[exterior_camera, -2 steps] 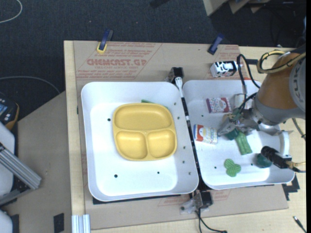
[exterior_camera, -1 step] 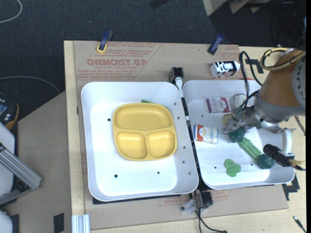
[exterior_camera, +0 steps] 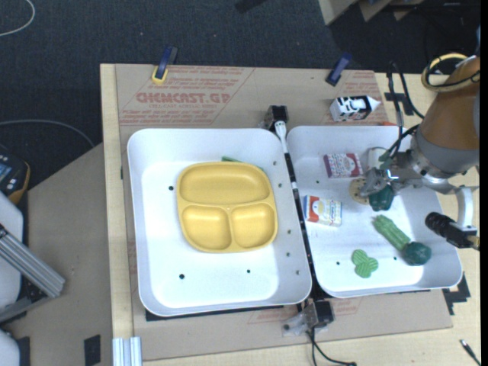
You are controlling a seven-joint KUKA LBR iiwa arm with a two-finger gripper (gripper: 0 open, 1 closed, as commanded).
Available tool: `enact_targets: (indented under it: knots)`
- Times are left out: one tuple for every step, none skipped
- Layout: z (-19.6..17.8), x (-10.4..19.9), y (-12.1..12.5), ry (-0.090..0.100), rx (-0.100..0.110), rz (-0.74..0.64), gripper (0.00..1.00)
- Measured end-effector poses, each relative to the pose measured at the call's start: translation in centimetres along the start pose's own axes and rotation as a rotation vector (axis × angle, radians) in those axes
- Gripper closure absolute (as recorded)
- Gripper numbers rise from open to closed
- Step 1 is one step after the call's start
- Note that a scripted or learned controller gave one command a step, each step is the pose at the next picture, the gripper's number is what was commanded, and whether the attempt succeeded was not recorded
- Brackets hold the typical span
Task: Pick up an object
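Pick: not done | tool point(exterior_camera: 375, 187) low in right bin point(exterior_camera: 435, 277), at teal object point(exterior_camera: 381, 199) | finger state: cannot tell | lift remains

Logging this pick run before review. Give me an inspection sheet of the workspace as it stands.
Surface: brown cardboard-covered bench bearing left white bin and right white bin, side by side.
Job's things: right bin holds a small red-and-white packet, a blue-and-white carton, a green tube with dark teal cap, a small green knobbly toy.
Clutter: yellow three-compartment tray in left bin; black-and-white box on the bench.
Grippers: gripper low over right bin, by a teal piece; grasp not discernible.
Cables: black cable at front edge.
Surroundings: dark carpet.
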State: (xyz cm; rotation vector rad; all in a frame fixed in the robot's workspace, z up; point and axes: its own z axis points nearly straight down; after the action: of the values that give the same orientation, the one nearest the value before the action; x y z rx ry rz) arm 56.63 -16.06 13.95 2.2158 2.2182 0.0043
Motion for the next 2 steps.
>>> enact_targets:
  knots:
    - [-4.4, -0.4, 0.1, 0.0, -0.001, 0.0, 1.0]
    - [-8.8, -0.4, 0.3, 0.0, 0.0, -0.001, 1.0]
